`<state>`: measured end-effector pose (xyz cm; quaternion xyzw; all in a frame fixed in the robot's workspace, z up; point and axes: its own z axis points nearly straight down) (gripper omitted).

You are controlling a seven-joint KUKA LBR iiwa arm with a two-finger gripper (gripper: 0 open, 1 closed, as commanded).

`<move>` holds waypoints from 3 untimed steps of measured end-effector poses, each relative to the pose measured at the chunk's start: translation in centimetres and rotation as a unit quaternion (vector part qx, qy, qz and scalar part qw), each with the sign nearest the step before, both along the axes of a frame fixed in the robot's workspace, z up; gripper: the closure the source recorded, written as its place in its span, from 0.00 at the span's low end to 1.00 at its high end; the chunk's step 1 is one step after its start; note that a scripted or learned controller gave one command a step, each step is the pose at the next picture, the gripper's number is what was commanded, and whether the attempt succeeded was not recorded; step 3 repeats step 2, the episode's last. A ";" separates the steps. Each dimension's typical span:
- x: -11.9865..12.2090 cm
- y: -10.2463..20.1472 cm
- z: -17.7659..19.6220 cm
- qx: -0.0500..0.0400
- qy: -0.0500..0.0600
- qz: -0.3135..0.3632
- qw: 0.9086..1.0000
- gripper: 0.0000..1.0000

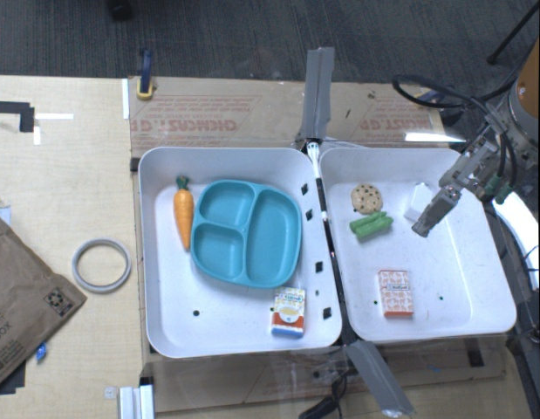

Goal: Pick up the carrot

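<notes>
Your bench (60, 190), with what sits straight on it.
It bears two white bins (156, 260), a tape ring (101, 264) and brown cardboard (21, 299).

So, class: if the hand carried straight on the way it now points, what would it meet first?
The hand points down-left, so probably the green item beside the cookie in the right bin. Depth is unclear; it might touch the bin floor first.
</notes>
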<state>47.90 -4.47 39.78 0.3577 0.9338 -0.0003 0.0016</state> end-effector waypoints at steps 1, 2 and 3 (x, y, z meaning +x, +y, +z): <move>2.6 3.0 -6.1 0.001 0.001 0.193 0.981 0.00; 0.8 1.8 4.4 0.000 0.000 -0.153 0.988 0.00; 0.8 1.8 4.4 0.000 0.000 -0.153 0.988 0.00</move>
